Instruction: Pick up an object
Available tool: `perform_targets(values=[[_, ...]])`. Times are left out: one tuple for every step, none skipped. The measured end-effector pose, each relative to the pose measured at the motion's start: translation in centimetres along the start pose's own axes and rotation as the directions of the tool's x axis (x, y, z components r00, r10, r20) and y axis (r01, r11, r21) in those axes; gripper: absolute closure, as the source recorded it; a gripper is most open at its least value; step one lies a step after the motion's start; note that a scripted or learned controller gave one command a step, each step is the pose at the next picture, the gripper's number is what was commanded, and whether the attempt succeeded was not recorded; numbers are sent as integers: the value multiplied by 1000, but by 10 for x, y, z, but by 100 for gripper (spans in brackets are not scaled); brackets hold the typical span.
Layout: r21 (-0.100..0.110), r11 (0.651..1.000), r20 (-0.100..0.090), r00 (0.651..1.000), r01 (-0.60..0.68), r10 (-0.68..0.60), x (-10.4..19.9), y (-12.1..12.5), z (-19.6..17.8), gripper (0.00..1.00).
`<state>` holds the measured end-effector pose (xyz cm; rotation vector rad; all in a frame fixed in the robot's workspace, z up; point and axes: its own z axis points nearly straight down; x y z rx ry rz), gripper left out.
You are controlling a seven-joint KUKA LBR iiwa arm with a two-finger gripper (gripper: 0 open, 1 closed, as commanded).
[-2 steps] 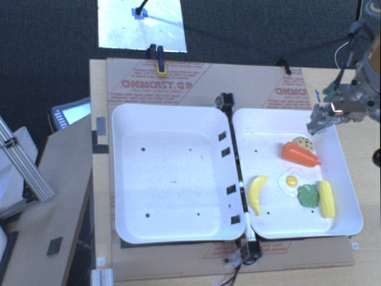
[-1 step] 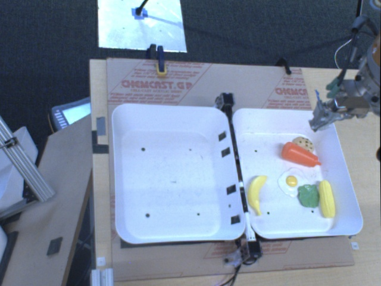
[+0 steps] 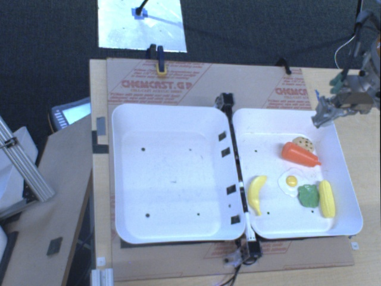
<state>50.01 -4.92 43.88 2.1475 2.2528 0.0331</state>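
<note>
Two white bins sat side by side on a cardboard-topped bench (image 3: 196, 79), left bin (image 3: 172, 171) at centre frame, right bin (image 3: 342, 159) at lower right. Right bin held: carrot (image 3: 299, 154) touching a cookie (image 3: 304, 142); banana (image 3: 257, 193); fried egg (image 3: 290, 182); green piece (image 3: 308, 195) beside corn (image 3: 326, 198). Gripper (image 3: 324, 115) hung at right bin's upper right edge, holding nothing visible; finger spread could not be told.

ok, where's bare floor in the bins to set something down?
Left bin: the whole floor. Right bin: the strip along the divider, above the banana. Crowded: the right side, with carrot, cookie, fried egg, green piece and corn.
</note>
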Motion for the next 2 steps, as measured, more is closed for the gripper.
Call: perform_targets(values=[[-4,1000,1,1000,4,-4,0,1,-11,100],[-8,1000,2,1000,9,-9,-1,2,-22,100]])
